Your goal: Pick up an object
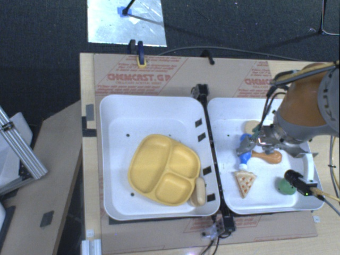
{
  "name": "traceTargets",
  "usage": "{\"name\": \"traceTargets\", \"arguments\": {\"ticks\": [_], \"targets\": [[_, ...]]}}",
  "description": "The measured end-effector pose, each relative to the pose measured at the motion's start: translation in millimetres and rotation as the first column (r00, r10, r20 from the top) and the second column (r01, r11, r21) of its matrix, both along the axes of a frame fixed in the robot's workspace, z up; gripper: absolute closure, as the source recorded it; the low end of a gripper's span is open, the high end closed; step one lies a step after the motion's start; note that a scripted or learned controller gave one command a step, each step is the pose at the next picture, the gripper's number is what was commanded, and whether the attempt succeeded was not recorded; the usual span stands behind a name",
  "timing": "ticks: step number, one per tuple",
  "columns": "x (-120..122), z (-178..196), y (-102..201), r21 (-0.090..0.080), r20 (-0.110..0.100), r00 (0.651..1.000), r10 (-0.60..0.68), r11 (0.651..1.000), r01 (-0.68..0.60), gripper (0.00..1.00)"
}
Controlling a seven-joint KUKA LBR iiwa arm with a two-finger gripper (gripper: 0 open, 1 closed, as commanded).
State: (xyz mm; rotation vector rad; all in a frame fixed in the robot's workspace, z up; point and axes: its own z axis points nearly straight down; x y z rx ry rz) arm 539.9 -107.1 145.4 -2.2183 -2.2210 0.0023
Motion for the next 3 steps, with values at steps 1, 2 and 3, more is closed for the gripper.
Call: {"name": "traceTargets", "arguments": {"ticks": [1,2,3], "targets": [[-4,-61,5,0.001,0.0,1.0,0.0,1.0,0.0,0.0],[-3,-61,5,0.0,0.003,1.0,0.0,1.0,0.0,0.0],[-3,-50,5,-0.001,0.006,1.0,0.0,1.0,0.0,1.0]]}}
